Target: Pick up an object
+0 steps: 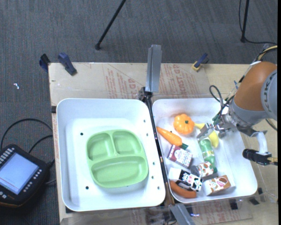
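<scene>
Two white bins sit side by side on the bench. The left bin holds a green divided plate lying flat near its middle, with bare white floor all around it. The right bin is crowded: an orange carrot lies close to the shared wall, a small orange pumpkin sits just beyond it, and a dark red carton lies below the carrot. Toward the near wall are a black-and-white cow-print carton, an orange sausage-shaped piece and a brown carton. A green bottle lies mid-bin, with a yellow piece just beside its upper end. The gripper hangs low over that yellow piece; whether its jaws are spread or closed cannot be told. Open floor remains along the right bin's far wall and its right side.
</scene>
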Controlling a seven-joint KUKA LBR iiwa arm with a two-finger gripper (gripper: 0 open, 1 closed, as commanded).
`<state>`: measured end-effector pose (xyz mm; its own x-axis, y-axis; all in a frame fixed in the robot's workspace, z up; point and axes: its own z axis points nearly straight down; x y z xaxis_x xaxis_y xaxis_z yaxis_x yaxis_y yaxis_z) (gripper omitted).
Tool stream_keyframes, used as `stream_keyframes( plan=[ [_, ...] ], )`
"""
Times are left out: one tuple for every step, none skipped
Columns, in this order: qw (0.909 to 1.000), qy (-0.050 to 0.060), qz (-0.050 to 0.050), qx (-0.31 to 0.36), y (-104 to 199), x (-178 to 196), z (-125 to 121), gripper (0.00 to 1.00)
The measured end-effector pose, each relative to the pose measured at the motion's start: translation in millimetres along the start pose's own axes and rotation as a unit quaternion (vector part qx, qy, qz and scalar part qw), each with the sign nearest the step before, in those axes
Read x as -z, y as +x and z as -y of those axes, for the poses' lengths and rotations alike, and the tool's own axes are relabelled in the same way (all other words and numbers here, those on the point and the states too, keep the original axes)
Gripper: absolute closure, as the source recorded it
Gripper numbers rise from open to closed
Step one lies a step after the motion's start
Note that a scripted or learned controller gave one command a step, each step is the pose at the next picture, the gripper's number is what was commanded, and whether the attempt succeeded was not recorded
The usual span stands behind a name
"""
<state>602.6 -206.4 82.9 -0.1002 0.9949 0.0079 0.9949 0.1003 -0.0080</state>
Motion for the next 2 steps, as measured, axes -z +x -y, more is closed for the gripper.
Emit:
stream_keyframes(
  plan=[
    [1.0000, 0.002, -0.001, -0.001, -1, 7, 1, 1.00],
    [0.9993, -0.001, 0.003, -0.038, 70, 170, 7, 1.00]
  ],
)
